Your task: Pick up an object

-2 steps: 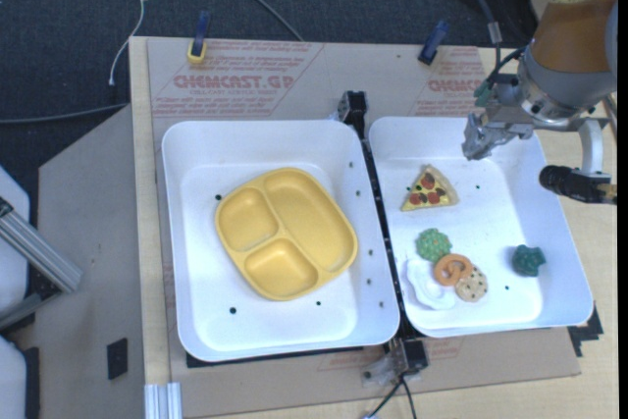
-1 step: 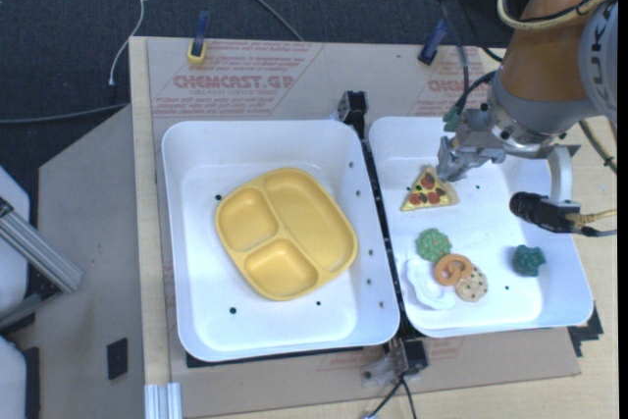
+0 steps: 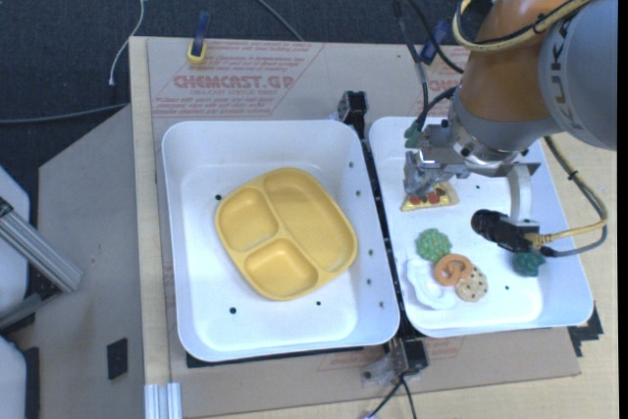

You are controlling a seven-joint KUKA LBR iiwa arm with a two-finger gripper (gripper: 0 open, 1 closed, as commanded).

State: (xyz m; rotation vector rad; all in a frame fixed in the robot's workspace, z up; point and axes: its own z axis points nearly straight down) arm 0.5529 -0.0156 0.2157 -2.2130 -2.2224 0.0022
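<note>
Over the right-hand bin [image 3: 564,309], seen from the camera above the table, the claw [image 3: 429,180] hangs low from the grey arm, right above a small flat slice of toy pizza [image 3: 430,200] that lies near the bin's left wall. That slice sits directly under the tips, its long side running roughly left to right, so I'd judge a short straight drop is all the move needs. Whether the claw is apart or together I cannot tell from this angle. Just below the slice lie a green broccoli piece [image 3: 432,243], a pretzel [image 3: 453,268] and a cookie [image 3: 472,286]. A yellow divided tray [image 3: 285,232] rests in the left bin [image 3: 186,211], well apart.
</note>
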